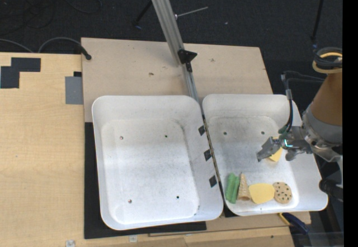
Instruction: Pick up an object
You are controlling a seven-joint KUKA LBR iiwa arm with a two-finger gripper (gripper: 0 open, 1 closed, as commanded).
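Hand (278,150) | apparently gripping yellow piece (274,155) | over right bin (246,107)

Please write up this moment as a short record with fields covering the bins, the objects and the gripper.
bins: left bin and right bin, side by side
objects along the right bin's near edge: green piece, cone, yellow piece, cookie
gripper: gripper low over the right bin's right side
at the gripper: a small yellow object at its tip; a firm grasp cannot be confirmed
arm: reaches in from the view's right
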